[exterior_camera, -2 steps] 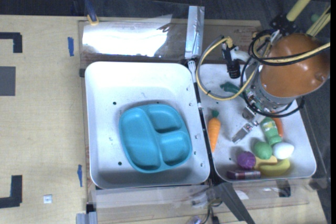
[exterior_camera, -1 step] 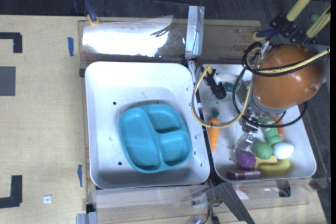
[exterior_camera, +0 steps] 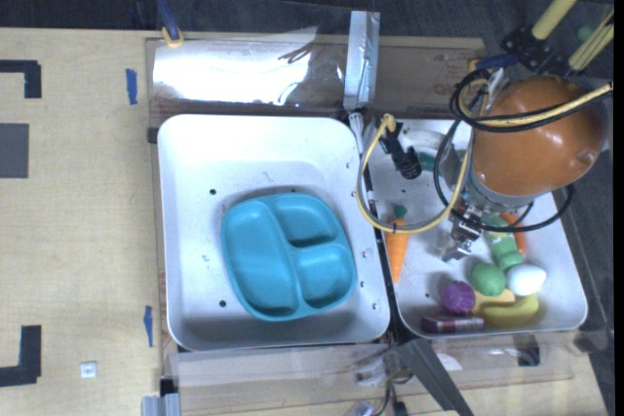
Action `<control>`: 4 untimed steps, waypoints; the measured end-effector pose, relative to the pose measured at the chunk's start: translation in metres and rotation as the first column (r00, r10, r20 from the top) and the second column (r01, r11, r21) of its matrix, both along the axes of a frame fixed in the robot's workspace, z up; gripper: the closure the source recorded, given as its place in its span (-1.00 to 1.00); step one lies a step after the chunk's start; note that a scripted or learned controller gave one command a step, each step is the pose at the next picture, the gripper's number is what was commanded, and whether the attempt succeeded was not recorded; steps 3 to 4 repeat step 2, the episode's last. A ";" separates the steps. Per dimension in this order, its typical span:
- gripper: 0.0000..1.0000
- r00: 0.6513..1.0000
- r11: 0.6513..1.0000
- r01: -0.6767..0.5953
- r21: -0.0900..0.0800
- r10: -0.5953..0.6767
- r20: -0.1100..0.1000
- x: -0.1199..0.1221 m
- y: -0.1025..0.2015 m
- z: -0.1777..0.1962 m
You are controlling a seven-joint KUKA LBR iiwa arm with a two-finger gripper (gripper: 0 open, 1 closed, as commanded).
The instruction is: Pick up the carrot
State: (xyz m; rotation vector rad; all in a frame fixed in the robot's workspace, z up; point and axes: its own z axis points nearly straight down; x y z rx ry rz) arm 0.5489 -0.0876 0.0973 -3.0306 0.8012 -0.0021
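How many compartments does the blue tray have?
3. The blue tray lies in the left bin: one long compartment along its left side, one at upper right, one at lower right.

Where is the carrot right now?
The carrot lies in the right bin, against its left wall, left of the purple toy and beside the bin holding the blue tray.

Bright, even light from overhead. Strong glare washes out the clear plastic sheet (exterior_camera: 239, 73) behind the left bin (exterior_camera: 185, 161); soft shadow surrounds the blue tray (exterior_camera: 288, 253) there. Slightly soft focus.
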 end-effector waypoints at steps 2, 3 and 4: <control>1.00 0.983 0.983 -0.181 -0.001 0.181 -0.005 -0.055 0.153 0.093; 1.00 0.983 0.983 -0.181 -0.001 0.181 -0.005 -0.055 0.153 0.093; 1.00 0.983 0.983 -0.181 -0.001 0.181 -0.005 -0.055 0.153 0.093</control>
